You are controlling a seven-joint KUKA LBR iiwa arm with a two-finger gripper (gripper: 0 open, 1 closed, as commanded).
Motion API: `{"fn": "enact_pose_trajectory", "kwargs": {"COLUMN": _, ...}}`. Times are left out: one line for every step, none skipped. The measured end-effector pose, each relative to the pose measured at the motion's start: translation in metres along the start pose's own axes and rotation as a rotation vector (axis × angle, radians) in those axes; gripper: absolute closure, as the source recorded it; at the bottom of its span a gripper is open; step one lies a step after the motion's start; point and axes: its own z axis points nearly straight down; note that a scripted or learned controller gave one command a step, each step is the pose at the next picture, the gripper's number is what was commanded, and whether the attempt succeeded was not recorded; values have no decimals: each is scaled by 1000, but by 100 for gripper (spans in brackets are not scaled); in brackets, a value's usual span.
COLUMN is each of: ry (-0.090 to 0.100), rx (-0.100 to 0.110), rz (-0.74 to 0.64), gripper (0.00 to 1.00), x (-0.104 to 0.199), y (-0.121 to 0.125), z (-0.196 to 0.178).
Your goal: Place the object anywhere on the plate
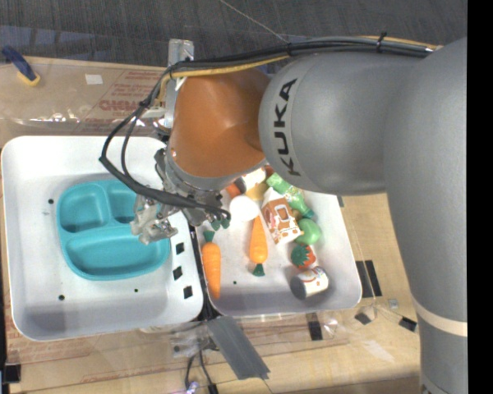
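One teal plate (94, 245), three compartments, gripper (152, 224) above

Bare left half of the plate (86, 220) — right edge under the arm (255, 121).

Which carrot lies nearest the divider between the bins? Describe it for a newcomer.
Start at the right bin. Along its left wall, beside the divider, lies a carrot, pointing lengthwise. Unlike the other carrot, it sits apart from the toy pile.
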Motion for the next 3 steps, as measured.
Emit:
{"fn": "enact_pose_trajectory", "kwargs": {"ry": -12, "rx": 7, "rz": -224, "gripper": 100, "x": -25, "y": 96, "z": 94}}
{"fn": "enact_pose_trajectory", "kwargs": {"ry": -16, "rx": 8, "rz": -280, "gripper": 100, "x": -110, "y": 64, "z": 3}}
{"fn": "enact_pose_trajectory", "kwargs": {"ry": -11, "rx": 6, "rz": -267, "gripper": 100, "x": -54, "y": 82, "z": -56}}
